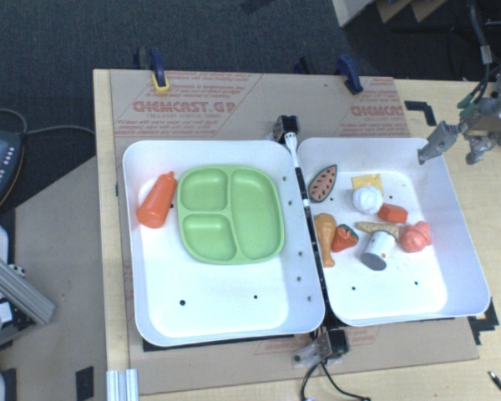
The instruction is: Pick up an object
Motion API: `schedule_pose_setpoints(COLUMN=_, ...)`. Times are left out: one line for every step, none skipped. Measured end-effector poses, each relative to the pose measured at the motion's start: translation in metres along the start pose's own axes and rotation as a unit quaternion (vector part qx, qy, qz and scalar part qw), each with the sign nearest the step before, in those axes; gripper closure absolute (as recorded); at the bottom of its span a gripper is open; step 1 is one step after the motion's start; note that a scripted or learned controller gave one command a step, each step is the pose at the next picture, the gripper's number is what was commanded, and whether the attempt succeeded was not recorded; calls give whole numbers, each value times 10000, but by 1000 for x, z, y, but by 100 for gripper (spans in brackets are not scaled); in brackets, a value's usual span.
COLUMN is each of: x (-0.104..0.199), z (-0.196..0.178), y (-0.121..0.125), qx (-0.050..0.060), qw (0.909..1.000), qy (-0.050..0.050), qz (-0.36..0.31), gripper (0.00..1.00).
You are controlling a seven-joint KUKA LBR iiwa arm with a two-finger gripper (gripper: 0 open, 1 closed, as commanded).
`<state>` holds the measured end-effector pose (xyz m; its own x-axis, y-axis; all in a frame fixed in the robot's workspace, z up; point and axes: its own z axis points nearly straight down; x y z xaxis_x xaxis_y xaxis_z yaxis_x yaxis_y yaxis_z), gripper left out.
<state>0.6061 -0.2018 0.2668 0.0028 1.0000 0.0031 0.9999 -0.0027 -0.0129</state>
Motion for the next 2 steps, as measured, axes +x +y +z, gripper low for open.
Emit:
schedule_pose_setpoints(x=1, z=-8, y=2, qx=-64, qw=10000, qy=-16, qz=-16, gripper=0)
schedule_pose_setpoints(x=1, z=49, y=-7, qx=-36, qw=10000, qy=-8, qz=-12, gripper=0)
